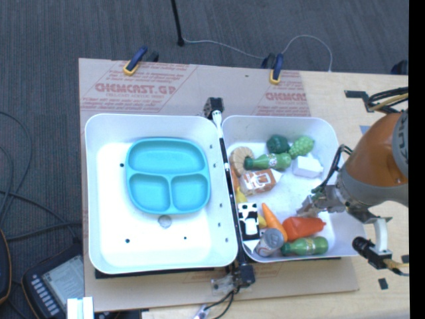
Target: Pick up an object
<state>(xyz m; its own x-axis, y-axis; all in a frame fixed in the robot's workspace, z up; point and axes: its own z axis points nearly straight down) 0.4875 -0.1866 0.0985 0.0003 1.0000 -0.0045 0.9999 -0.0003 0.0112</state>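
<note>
The counter carries two white bins side by side. The left bin holds a blue divided tray, set apart from the clutter. The right bin holds a heap of toy food, presumably as picking stock. The arm leans in over its right wall, placing the end effector just above a red pepper, the likeliest target, beside a carrot. I cannot tell its state.
</note>
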